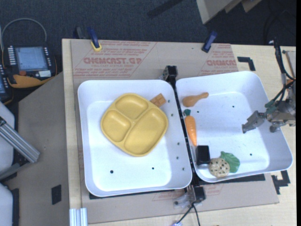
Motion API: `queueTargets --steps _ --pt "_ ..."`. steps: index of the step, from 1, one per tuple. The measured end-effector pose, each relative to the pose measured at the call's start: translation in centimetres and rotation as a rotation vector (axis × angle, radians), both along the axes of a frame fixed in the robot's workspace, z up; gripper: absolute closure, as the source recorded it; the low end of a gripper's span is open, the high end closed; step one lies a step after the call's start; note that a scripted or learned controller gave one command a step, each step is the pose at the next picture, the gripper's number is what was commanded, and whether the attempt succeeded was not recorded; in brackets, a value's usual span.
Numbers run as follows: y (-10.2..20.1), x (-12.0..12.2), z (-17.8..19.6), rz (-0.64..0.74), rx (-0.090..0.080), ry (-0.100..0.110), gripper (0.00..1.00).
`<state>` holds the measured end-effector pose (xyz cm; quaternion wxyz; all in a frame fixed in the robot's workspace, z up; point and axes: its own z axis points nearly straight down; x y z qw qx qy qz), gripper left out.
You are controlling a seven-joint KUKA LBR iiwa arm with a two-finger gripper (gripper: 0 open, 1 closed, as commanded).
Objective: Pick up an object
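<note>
Nearest, in right bin (244, 86): cookie (217, 167), green leaf (231, 161), black block (202, 154). Farther: carrot (190, 129), drumstick (194, 99), all loose. Pincer (251, 122) low at right side, apparently parted, gripping nothing. Left bin (94, 164): yellow divided plate (134, 124). Nothing picked yet; whole grasp left.

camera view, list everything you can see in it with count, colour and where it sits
bins: 2, white, side by side on the bench
divided plate: 1, yellow, middle of the left bin
wooden block: 1, brown, left bin, at the plate's upper right edge
drumstick: 1, tan, right bin, upper left
carrot: 1, orange with green top, right bin, along its left wall
black block: 1, black, right bin, below the carrot
cookie: 1, tan with dark chips, right bin, front left
leafy green: 1, green, beside the cookie
handheld controller: 1, grey and orange, far left off the bench
hand: 1, grey, over the right bin's right side
</note>
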<state>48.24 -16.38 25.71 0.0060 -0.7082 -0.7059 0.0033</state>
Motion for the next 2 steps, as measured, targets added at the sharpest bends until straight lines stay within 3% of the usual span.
queueTargets --steps 1,2 --pt "0.0 0.2 0.5 0.003 -0.003 -0.011 0.0" --pt "0.4 -0.1 -3.8 0.003 -0.001 -0.006 0.0"
